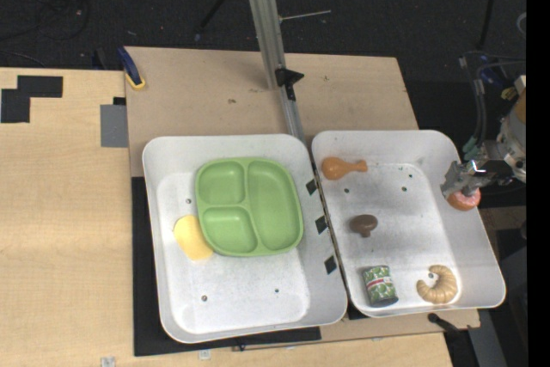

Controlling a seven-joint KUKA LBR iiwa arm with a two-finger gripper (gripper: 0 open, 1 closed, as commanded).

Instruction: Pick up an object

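So we've got the two white bins side by side on the bench: the left bin (172, 305) carries a big green divided plate (249, 207) with a yellow lemon-ish thing (191, 238) tucked against its left edge, and the right bin (481, 271) has the smaller stuff. There's an orange drumstick-shaped toy (342, 168) near its far left corner, a brown mushroom-looking piece (363, 225) mid-bin, a green can (379, 285) along the near edge, and a croissant (438, 284) in the near right corner. The gripper (464, 181) sits right at the right bin's right rim, and a small reddish-pink object (466, 199) hangs just under it, looking pinched between the fingers, so we'd call them closed on it with only a narrow gap. If that's the pick, our take is lift straight up and slow, clear of the rim, since the hold looks shallow and could slip.
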